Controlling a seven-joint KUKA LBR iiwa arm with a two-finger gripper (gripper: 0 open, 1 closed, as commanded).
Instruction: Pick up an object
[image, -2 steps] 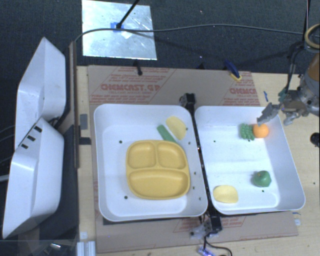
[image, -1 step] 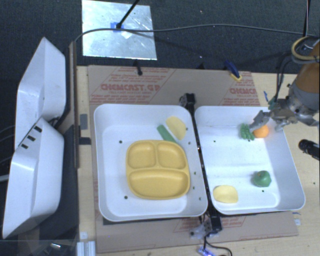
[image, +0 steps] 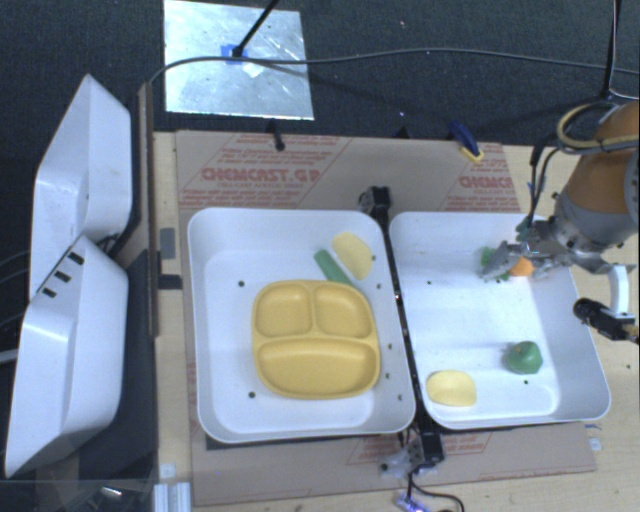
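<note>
Orange and green pieces (image: 508, 264) sit together at the gripper (image: 510, 262), near the back wall of the right bin (image: 570, 400); they are small and blurred, and whether the gripper has closed on them cannot be told. Toward the front of that bin lie a green ball (image: 523, 357) and a pale yellow lump (image: 451, 388). Under the bins, brown cardboard (image: 262, 172) carries red print reading "CHEMCAST GP". The left bin (image: 215, 300) holds a yellow divided plate (image: 317, 337).
</note>
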